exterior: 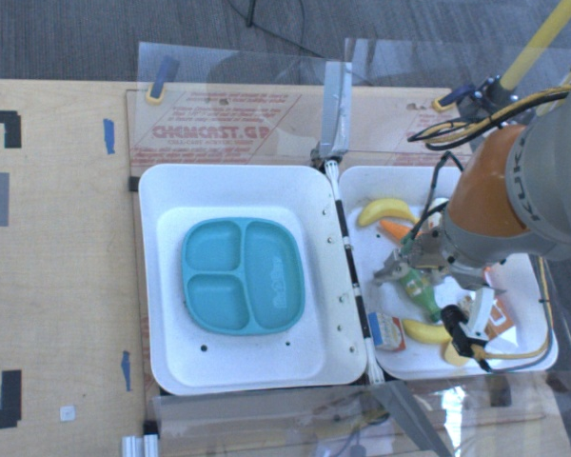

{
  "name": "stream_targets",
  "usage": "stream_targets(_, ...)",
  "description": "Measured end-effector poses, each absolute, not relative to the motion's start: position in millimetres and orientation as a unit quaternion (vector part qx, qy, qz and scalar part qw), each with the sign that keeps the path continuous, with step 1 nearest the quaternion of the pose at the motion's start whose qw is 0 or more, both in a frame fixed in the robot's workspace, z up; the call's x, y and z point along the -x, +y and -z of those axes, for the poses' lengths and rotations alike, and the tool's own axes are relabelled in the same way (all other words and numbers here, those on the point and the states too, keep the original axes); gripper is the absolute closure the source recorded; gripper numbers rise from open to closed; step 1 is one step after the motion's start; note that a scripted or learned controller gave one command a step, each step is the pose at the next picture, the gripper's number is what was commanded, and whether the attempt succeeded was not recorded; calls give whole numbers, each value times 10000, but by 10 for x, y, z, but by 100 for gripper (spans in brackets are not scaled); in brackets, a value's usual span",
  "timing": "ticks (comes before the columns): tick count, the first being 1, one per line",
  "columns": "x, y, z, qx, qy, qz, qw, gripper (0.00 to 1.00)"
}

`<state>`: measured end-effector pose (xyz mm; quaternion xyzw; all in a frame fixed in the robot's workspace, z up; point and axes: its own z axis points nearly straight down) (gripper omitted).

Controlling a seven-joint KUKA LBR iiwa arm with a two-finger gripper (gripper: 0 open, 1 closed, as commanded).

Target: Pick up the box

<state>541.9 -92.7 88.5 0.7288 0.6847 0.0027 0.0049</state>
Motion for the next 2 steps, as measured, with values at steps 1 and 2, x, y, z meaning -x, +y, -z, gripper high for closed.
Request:
stream_targets(1, -4812, -1201, -882, -7125, 7016, -21, 36, 0)
stream_targets(2, -4813, -1202, -882, -7126, 7015, -22, 37, 0)
